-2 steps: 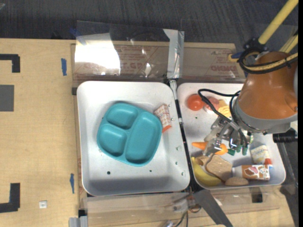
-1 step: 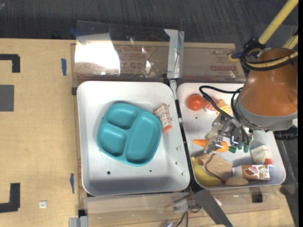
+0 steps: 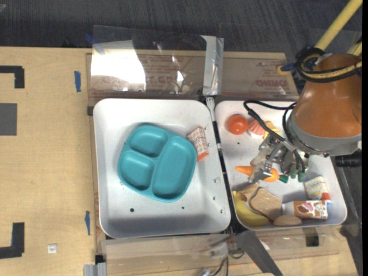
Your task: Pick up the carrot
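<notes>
The carrot (image 3: 246,169) is a small orange piece lying in the right bin (image 3: 339,211), its pointed end aimed left. My gripper (image 3: 268,167) is down directly over the carrot's middle and right part and hides it there; a bit of orange shows again just right of the gripper. The grey and orange arm (image 3: 328,105) reaches in from the right above the bin. I cannot tell whether the carrot is lifted off the bin floor.
Around the carrot lie an orange ball (image 3: 236,123), a bread slice (image 3: 265,203), a banana (image 3: 246,213), a juice carton (image 3: 309,209) and a small white bottle (image 3: 315,186). The left bin (image 3: 109,211) holds a teal divided plate (image 3: 156,161) and a small packet (image 3: 198,141).
</notes>
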{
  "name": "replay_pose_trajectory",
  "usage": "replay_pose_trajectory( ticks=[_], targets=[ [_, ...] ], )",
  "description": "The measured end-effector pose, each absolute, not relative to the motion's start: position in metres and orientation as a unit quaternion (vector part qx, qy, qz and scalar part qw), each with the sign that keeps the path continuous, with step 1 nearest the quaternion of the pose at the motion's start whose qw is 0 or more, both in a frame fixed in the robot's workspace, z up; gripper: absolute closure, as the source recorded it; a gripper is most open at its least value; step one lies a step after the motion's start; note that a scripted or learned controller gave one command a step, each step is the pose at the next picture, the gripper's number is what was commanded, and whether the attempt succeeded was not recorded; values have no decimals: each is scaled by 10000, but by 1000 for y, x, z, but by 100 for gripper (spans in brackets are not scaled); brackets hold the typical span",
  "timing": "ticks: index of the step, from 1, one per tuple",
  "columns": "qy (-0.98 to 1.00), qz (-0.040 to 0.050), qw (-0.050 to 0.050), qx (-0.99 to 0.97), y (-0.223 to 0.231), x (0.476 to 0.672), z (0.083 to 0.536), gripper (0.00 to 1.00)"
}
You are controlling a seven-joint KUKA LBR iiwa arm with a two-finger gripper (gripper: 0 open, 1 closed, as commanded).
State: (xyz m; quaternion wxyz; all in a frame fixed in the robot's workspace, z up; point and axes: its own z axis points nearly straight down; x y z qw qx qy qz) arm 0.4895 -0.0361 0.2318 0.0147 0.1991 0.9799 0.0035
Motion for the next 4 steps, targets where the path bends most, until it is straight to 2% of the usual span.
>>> replay_pose_trajectory(
  ticks=[3, 4],
  targets=[
    [9798, 56, 248, 1982, -36, 496, 263, 100],
    [9758, 2, -3, 2186, -33, 525, 201, 100]
  ],
)
